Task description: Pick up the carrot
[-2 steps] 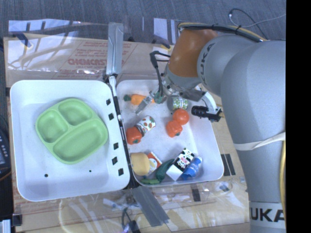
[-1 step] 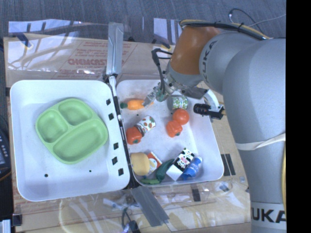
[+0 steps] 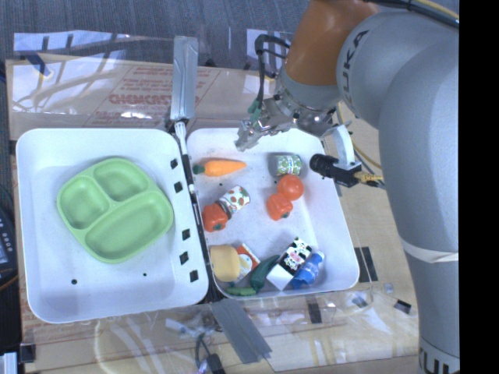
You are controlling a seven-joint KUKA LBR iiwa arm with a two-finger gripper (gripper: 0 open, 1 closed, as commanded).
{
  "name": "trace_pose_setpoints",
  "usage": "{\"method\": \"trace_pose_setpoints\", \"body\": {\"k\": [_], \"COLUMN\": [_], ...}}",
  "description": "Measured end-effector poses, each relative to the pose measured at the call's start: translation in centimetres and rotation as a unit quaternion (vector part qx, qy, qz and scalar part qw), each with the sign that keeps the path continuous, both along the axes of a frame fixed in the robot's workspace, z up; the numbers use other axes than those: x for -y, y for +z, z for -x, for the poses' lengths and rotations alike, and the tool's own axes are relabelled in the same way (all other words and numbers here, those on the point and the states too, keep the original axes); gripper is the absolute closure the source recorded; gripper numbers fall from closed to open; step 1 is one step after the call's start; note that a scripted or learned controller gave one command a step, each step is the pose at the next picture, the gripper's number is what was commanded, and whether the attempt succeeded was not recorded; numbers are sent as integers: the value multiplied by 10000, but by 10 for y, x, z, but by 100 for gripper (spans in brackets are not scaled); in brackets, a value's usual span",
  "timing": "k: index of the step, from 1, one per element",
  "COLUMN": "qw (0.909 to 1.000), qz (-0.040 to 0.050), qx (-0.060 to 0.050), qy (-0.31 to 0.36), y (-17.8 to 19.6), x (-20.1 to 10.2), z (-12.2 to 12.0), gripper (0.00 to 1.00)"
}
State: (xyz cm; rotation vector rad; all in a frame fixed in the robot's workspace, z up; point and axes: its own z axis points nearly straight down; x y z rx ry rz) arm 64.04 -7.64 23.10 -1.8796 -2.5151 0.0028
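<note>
The carrot (image 3: 221,167) is orange with a green stub at its left end. It lies flat near the back left of the right bin (image 3: 337,209). My gripper (image 3: 251,135) hangs over the bin's back edge, just up and to the right of the carrot and apart from it. Nothing shows between its fingers, and whether they are open or shut is too small to tell.
The right bin also holds a small can (image 3: 287,164), two red-orange toy foods (image 3: 284,195), a tomato-like piece (image 3: 215,216), a striped can (image 3: 235,200), and a crowd of items (image 3: 265,267) at the front. A green divided plate (image 3: 115,207) rests in the left bin (image 3: 47,162).
</note>
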Motion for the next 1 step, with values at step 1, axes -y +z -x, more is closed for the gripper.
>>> {"method": "trace_pose_setpoints", "body": {"k": [1], "qw": [10000], "qz": [0], "qx": [-10], "qy": [-1], "y": [-1], "x": [0], "z": [0], "gripper": [0]}}
